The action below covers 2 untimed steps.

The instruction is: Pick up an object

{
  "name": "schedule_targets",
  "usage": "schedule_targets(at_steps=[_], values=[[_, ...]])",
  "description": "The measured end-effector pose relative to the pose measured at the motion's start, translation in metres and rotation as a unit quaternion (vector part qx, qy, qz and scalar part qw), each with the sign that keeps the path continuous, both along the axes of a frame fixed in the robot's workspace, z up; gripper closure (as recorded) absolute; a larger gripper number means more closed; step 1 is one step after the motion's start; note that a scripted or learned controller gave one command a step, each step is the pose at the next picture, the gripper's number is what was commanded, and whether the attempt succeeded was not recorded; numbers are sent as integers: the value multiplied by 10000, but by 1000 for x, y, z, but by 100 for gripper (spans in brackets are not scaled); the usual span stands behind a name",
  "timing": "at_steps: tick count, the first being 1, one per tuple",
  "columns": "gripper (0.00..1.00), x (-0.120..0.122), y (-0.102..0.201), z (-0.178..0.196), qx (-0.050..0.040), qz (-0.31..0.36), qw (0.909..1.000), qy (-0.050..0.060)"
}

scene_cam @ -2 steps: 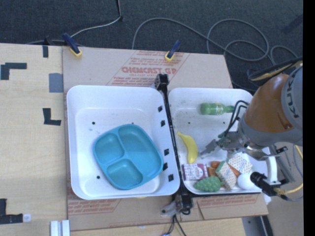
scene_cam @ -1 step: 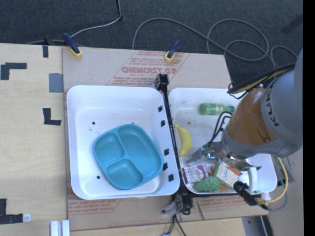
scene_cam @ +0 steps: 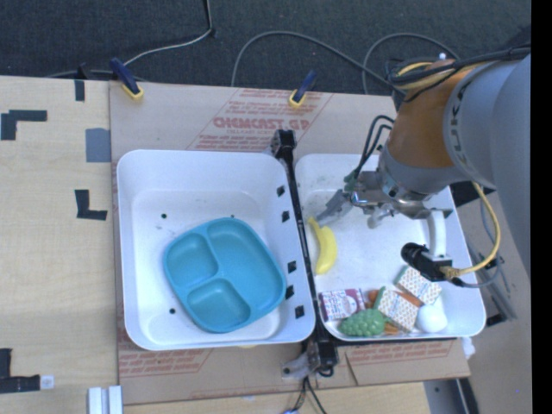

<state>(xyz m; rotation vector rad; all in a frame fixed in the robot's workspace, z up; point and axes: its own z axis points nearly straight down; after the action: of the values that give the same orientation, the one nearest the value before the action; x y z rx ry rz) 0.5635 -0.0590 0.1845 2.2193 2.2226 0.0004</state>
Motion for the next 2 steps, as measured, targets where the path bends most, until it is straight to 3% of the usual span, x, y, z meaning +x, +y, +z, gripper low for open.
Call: schedule_targets(at_steps=[1,2], values=[[0,16,21,-1,2,-1,10000,14],[0,32,22,-1,1,-1,10000,12]])
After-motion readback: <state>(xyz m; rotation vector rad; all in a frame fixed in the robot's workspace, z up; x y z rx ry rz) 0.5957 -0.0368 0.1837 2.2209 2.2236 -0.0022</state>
